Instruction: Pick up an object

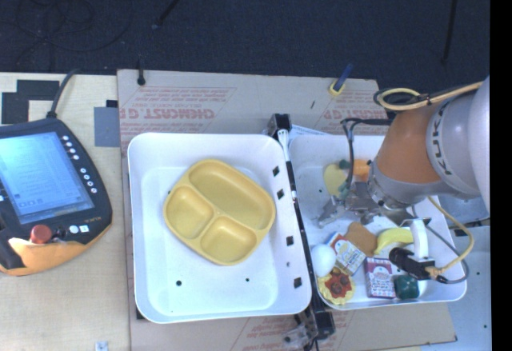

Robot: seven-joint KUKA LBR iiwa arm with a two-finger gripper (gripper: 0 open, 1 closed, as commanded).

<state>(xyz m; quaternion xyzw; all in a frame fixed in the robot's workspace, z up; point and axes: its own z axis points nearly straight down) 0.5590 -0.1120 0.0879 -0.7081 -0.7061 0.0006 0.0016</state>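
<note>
**Arm reaching into the cluttered right bin**

Cardboard (240, 101) covers a pale bench (64, 301) against a dark floor. The left bin (152, 277), smooth white plastic, holds a yellow three-compartment plate (220, 211). The right bin (448, 289) holds small objects: a white egg (323, 259), a banana (394, 239), printed packets. Over them, the jaws (340, 209) look parted, gripping nothing.

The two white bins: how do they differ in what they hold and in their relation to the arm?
The left bin holds one yellow divided plate, lying flat; the right bin holds many small items crowded together, among them a white egg and a red box. The arm reaches over the right bin, while the left bin has no arm above it. Both are shallow, white, and stand side by side.
</note>
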